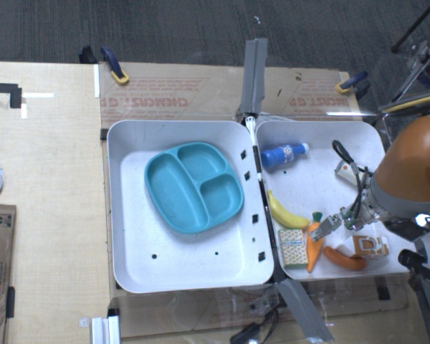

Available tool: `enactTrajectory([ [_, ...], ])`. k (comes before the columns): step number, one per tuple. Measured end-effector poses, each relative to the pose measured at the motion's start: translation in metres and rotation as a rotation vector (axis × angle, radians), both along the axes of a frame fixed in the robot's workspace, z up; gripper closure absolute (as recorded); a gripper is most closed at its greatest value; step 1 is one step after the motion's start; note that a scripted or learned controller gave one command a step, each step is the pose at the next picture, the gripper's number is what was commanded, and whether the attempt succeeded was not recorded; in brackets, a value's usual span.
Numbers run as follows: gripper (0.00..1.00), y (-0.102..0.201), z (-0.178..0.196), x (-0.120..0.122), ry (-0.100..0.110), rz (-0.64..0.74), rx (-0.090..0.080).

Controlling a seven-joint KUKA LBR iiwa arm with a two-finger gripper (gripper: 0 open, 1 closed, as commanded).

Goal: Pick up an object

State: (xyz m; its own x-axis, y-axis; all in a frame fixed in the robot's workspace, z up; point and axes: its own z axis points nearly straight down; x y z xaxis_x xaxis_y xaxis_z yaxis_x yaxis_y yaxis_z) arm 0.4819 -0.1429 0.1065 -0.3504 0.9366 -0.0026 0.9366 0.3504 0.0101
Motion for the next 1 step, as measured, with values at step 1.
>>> enactTrajectory([
  [1,0.0,-0.0187,-0.0165,0.002,0.013,-0.304,0.0],
])
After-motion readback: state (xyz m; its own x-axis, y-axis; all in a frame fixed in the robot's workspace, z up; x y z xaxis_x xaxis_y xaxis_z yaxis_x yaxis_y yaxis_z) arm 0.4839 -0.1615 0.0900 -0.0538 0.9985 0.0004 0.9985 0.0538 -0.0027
